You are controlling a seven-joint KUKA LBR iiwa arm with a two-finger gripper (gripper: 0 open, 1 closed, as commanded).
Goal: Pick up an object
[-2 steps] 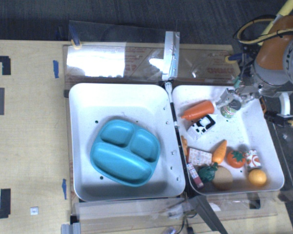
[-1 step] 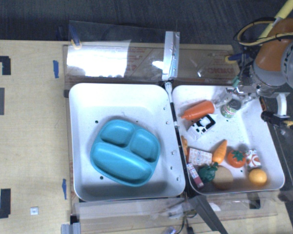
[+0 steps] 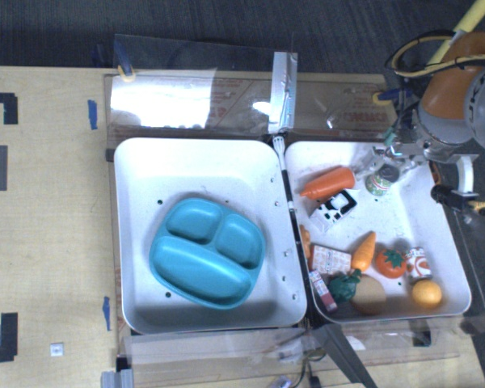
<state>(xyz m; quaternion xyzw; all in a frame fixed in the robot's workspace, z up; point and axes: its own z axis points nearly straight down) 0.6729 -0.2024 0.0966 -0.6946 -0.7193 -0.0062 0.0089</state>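
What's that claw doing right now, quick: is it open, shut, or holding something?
Gripper: cannot be told whether it is open or closed; it hangs over the back of the right bin.

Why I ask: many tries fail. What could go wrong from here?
The gripper hovers near the right bin's far wall beside a small can; closing there, it might tip the can or clip the wall. The carrot crowded beside the tomato could spoil a clean single grasp.
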